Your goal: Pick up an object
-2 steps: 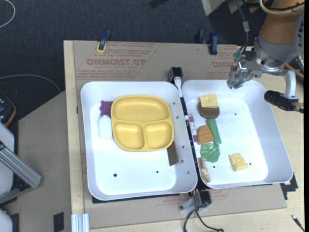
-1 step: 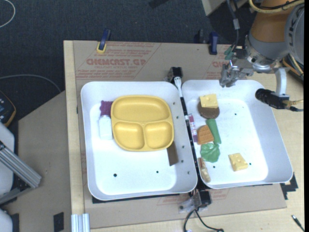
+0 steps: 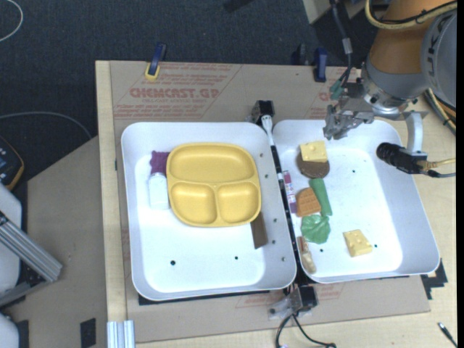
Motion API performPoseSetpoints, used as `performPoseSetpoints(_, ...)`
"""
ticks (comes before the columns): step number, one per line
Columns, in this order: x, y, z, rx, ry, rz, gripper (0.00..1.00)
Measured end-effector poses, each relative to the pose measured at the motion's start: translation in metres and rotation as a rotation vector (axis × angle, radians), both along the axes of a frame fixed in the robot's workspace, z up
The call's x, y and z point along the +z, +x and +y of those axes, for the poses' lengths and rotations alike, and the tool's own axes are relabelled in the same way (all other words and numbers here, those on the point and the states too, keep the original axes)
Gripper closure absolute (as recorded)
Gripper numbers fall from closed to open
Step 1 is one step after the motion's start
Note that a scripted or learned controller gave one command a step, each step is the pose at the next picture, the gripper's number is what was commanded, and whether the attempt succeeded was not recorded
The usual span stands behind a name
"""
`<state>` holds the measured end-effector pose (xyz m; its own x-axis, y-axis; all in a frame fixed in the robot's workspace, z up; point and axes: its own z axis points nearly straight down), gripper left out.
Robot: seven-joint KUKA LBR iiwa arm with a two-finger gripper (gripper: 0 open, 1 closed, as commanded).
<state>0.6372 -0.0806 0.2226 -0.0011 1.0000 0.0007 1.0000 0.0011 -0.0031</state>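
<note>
Cheese cubes [image 3: 313, 151], two, lie in the right bin [image 3: 406, 256]; claw [image 3: 341, 124] state unclear.

A brown board [image 3: 181, 85] printed with red lettering is laid under both bins. A blue-and-yellow clamp [image 3: 154, 64] is fixed at its far edge, over dark carpet [image 3: 87, 20].

Bench [image 3: 109, 194], left bin [image 3: 145, 259], right bin [image 3: 406, 223]

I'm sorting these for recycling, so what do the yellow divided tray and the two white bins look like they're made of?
The yellow divided tray looks like moulded plastic: uniform colour, soft sheen, rounded compartments. The white bins also seem thin formed plastic, smooth and slightly glossy with rounded corners, though this stays uncertain.
</note>
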Motion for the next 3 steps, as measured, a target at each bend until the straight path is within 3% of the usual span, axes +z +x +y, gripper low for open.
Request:
performPoseSetpoints(1,-0.008,0.007,-0.006,-0.002,-0.002,-0.003,1.0)
performPoseSetpoints(2,0.012,0.003,-0.012,-0.002,-0.002,-0.007,1.0)
performPoseSetpoints(3,-0.006,0.006,-0.001,0.0,-0.001,-0.001,1.0)
